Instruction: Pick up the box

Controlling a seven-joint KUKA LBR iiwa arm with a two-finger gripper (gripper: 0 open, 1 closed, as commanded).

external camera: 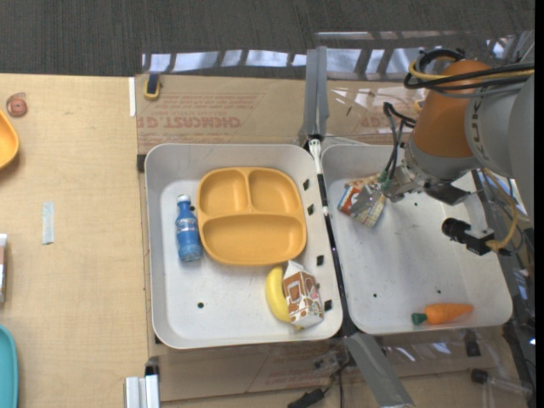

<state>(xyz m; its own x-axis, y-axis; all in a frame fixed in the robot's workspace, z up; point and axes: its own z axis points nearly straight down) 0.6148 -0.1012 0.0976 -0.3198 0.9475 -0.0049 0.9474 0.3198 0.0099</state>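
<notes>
Box [350, 199] is seen in the right bin [476, 313], far left corner, tilted against the gripper [374, 202]. Gripper state cannot be told; contact is apparent, a hold is unconfirmed. Carrot [446, 314] lies near right, well apart.

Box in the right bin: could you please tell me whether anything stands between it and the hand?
Nothing visible does. The hand is right against the box; the carrot lies well apart, toward the near edge.
</notes>
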